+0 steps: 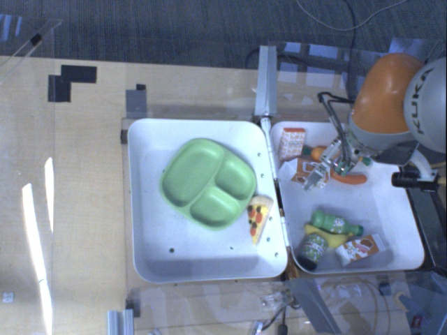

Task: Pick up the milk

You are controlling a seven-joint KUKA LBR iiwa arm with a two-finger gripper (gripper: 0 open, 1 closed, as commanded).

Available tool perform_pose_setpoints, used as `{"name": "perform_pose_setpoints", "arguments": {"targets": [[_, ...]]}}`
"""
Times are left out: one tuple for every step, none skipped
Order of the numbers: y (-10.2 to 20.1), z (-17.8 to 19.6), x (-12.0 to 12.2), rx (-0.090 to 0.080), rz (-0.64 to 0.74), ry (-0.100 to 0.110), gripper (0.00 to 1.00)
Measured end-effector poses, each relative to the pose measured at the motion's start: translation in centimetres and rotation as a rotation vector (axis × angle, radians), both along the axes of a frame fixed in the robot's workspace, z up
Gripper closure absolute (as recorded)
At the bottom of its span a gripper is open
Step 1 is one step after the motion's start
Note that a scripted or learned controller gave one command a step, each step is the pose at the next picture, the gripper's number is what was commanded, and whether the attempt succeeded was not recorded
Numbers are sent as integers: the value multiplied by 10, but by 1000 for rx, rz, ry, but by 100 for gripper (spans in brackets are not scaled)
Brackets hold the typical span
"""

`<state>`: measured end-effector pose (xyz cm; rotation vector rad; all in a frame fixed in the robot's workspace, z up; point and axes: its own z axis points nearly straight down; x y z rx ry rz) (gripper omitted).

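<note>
Gripper (328,165) over right bin (398,208). Milk carton (292,144) just left of it, at back; bottle (335,224), can (313,247), possibly second carton (359,249) in front. Plate (208,181), pizza slice (259,217) far left, left bin (150,187).

Green divided plate (209,182) and pizza slice (258,217) in left bin (150,257)

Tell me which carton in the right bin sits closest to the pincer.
The brown carton directly under the pincer. The white and red carton stands further back in the bin's corner, and the third carton lies at the near edge.
</note>
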<state>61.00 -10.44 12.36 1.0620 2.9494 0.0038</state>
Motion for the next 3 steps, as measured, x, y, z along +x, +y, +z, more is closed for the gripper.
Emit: {"name": "perform_pose_setpoints", "arguments": {"targets": [[20,-24,42,7,-385,-11,0],[21,-11,44,5,-378,-21,100],[34,64,20,3,-437,-1,100]]}}
